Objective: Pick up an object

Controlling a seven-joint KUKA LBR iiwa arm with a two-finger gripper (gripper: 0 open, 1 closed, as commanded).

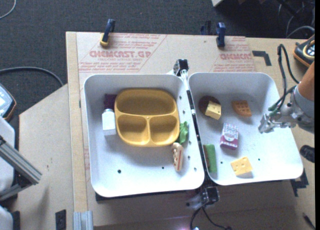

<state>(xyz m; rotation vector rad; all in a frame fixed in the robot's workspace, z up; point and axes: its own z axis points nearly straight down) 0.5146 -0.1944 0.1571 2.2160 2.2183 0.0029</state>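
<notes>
Gripper (266, 124) at right wall of right bin (250, 79), low over its floor; finger spread not discernible, nothing seen held. Relative to gripper: pink carton (229, 136) just left and slightly nearer camera; waffle piece (242, 107) up-left; cheese wedge (242, 166) down-left; cheese cube (214, 109) on dark disc farther left; green stick (210, 157) far left by bin divider.

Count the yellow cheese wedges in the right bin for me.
2. One cheese wedge lies near the bin's upper left on a dark round piece; the other cheese wedge lies near the bottom edge. None seems hidden.
</notes>
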